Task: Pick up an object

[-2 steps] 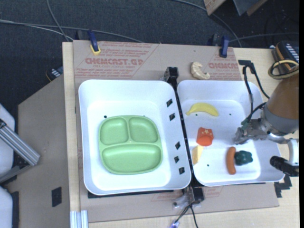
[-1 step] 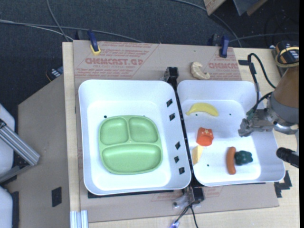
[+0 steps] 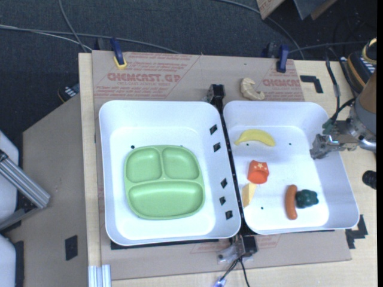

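The right bin (image 3: 335,178) holds a yellow banana (image 3: 255,138) near its back, a red-orange piece (image 3: 258,171) in the middle, and a pale yellow wedge (image 3: 246,193) by the left wall. A brown sausage (image 3: 291,201) lies beside a dark green piece (image 3: 307,198) toward the front right. My gripper (image 3: 320,146) hangs at the bin's right side, over bare white floor, apart from every object. Nothing shows between its fingers.
The left bin (image 3: 114,160) carries a green divided plate (image 3: 164,182). A beige object (image 3: 252,88) lies on the cardboard behind the right bin. Blue clamps (image 3: 118,54) hold the board's back edge. Cables run across the dark floor at the back.
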`<state>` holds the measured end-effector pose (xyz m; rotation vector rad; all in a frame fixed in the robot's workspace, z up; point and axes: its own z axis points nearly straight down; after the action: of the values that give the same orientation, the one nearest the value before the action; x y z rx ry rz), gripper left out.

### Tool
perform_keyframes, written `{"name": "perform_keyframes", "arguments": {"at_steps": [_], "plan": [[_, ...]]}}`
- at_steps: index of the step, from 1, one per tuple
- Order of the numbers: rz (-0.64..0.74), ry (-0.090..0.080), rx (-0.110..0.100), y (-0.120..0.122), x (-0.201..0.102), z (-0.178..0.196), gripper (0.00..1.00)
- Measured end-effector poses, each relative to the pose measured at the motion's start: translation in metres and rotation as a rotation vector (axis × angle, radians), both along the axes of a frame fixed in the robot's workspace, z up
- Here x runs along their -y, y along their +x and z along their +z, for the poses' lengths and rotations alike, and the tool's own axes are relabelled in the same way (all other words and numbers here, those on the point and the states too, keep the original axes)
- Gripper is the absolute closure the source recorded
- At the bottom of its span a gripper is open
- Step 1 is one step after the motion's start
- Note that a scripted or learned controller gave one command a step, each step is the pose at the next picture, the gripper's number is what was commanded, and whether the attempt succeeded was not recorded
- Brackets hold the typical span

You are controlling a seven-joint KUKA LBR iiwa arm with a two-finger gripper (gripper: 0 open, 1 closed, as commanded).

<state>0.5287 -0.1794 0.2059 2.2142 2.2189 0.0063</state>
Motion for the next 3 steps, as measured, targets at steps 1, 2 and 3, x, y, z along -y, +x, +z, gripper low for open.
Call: {"name": "perform_keyframes", "arguments": {"at_steps": [1, 2, 3], "plan": [[-0.001, 0.000, -0.001, 0.001, 0.000, 0.054, 1.00], [0.004, 0.004, -0.009, 0.021, -0.048, 0.039, 1.00], [0.004, 0.003, -0.005, 0.047, -0.090, 0.041, 1.00]]}}
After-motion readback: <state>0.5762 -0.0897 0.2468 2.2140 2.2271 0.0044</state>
